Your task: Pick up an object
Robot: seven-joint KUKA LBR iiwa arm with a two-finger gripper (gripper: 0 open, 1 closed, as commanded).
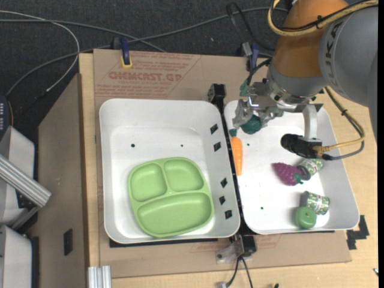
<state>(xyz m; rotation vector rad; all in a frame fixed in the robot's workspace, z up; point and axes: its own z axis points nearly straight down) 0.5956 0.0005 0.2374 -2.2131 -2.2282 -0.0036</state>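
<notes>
**Desk:** What does the overhead view show of the arm?

**Photographer:** The grey KUKA arm [354, 47], its orange band [306, 35] above the wrist, reaches in from the right over the right-hand white bin [336, 221]. Its gripper [249, 120] hangs above that bin's far left corner, close to the wall shared with the left-hand bin [114, 161]. A small teal object [252, 125] sits at the fingertips, though whether the jaws are clamped on it or merely above it cannot be told from this angle.

**Desk:** And the objects available for picking?

**Photographer:** An orange carrot [237, 153] lies along the right bin's left wall, just beside and below the gripper. A purple bunch of grapes [288, 173] rests near the bin's middle, touching a small patterned item [312, 167] to its right. A green round piece [306, 217] and a patterned cylinder [317, 203] sit together toward the near right corner. A black fitting [300, 145] on the arm hangs over the bin's right half.

**Desk:** The other bin?

**Photographer:** A green divided plate [171, 195] lies toward its near edge. Both bins sit on a cardboard sheet [150, 71].
</notes>
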